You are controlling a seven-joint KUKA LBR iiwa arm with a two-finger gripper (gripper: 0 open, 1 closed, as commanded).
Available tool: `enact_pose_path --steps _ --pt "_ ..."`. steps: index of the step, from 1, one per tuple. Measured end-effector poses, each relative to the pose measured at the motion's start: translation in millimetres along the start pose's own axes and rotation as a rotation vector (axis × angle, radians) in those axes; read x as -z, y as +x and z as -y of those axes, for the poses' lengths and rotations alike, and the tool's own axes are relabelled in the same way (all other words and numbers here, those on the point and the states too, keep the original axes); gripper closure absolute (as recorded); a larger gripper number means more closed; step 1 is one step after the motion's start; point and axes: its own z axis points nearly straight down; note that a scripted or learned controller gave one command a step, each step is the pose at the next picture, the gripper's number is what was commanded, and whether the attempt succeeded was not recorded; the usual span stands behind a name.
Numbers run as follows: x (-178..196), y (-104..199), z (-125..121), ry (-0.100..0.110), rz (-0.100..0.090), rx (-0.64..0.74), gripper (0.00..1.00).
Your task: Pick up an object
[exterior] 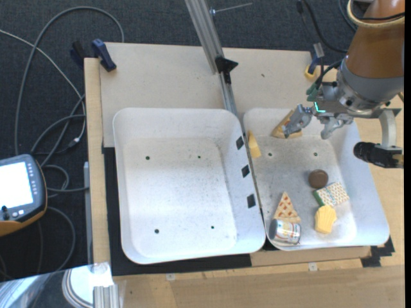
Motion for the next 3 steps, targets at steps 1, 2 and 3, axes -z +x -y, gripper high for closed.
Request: enact_pose_path --steps 1,2,3 --pt "2.1 -0.2 -0.3 -0.004 0.0 0.0 0.0" --pt "-40.3 2.3 -0.5 0.0 0.001 -0.001 0.0" --pt "-101.1 -2.6 -4.4 0.001 0.0 -0.001 0.0"
